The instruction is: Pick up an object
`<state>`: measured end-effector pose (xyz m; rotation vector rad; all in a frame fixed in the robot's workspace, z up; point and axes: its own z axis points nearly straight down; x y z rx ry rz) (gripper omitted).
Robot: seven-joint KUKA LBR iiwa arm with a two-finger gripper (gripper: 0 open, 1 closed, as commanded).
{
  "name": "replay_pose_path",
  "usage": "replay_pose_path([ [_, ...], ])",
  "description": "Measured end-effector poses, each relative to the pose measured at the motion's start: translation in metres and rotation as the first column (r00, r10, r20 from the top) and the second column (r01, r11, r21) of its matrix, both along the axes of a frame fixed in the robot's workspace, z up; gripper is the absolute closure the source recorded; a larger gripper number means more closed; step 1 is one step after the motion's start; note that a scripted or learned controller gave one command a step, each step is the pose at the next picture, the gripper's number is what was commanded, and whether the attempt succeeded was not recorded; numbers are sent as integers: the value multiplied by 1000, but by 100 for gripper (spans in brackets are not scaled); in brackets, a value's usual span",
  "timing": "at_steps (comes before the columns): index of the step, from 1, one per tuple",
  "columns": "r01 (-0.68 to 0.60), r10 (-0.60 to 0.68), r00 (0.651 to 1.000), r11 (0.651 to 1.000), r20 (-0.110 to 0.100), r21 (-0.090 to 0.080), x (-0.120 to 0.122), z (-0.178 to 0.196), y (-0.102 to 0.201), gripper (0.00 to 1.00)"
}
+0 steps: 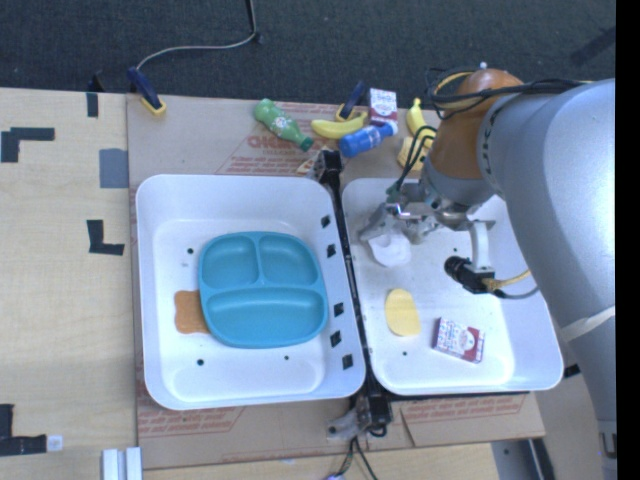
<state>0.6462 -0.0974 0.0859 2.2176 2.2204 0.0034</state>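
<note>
Arm: grey KUKA arm (560, 198) with orange band entered from 3 o'clock and covered the upper right of the right bin.
Claw: claw (392, 230) hung low over the right bin (520, 368), toward its 11 o'clock corner; spread or pressed together, cannot tell.
White object: a small pale object (389, 251) lay directly under the claw tips; contact could not be judged.
Yellow piece: flat yellow oval (403, 312) lay on the bin floor at 6 o'clock from the claw, apart from it.
Red box: small red and white box (459, 340) lay at 3 o'clock from the yellow piece, near the bin's front.
Left bin: left bin (160, 368) held a blue divided plate (263, 288), with an orange flat piece (188, 312) tucked at the plate's 9 o'clock edge.
Table: beyond the bins at 12 o'clock, a green bottle (280, 124), a banana (338, 125) and a blue bottle (362, 140) lay on the table (60, 268).
</note>
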Motion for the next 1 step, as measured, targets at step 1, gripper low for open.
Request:
replay_pose_path([
  [1, -1, 1, 1000, 1000, -1, -1, 0, 9, 0, 100],
])
